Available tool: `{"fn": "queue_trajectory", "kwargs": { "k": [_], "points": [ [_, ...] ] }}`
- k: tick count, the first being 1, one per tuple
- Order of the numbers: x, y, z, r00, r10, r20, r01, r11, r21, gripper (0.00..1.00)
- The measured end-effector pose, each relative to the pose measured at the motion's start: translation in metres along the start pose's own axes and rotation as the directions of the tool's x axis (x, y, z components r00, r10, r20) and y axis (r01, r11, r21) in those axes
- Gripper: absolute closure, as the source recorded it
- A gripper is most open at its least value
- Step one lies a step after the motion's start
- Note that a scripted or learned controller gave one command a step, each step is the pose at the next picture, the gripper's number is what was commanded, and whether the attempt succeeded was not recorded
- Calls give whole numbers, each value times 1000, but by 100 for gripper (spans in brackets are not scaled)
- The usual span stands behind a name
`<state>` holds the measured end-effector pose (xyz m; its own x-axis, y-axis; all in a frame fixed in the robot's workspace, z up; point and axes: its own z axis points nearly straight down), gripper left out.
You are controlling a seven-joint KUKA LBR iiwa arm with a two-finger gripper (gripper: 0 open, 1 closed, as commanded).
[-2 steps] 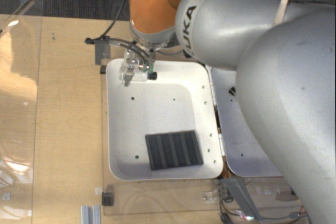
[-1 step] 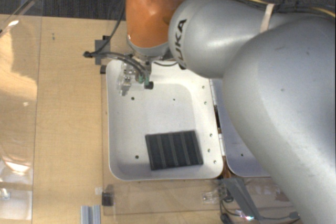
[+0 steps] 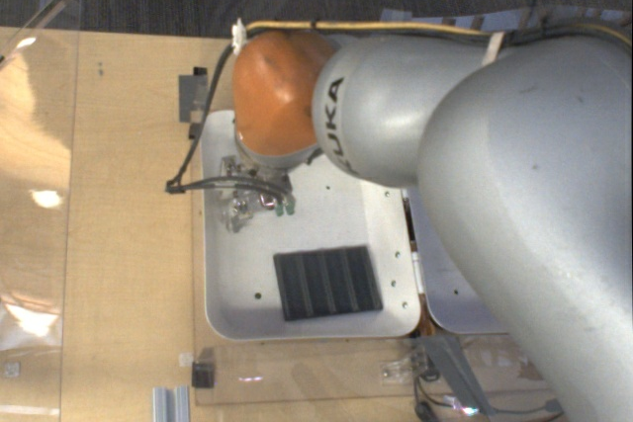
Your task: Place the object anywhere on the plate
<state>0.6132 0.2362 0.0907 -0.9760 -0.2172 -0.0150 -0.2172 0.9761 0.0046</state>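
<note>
KUKA arm [image 3: 475,163], grey w/ orange band [image 3: 277,94], reaches in from right and covers most of the upper left bin [image 3: 223,301] and nearly all of the right bin [image 3: 450,306]. Gripper [image 3: 252,198] hangs below the orange band, over upper-left part of the left bin; cannot tell its state, since wrist and cabling hide it. Dark ribbed rectangular object [image 3: 327,283] lies flat on the left bin's floor, lower centre, well apart from gripper, slightly skewed to the bin walls. Bins rest on a wooden bench [image 3: 109,242].
</note>
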Motion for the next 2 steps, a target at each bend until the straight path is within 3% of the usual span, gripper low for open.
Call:
{"fn": "queue_trajectory", "kwargs": {
  "k": [1, 2],
  "points": [
    [61, -46, -60, 979, -202, -5, 202, 979, 1, 100],
    [-22, -4, -137, 924, -383, -1, 383, 924, -1, 100]
  ]
}}
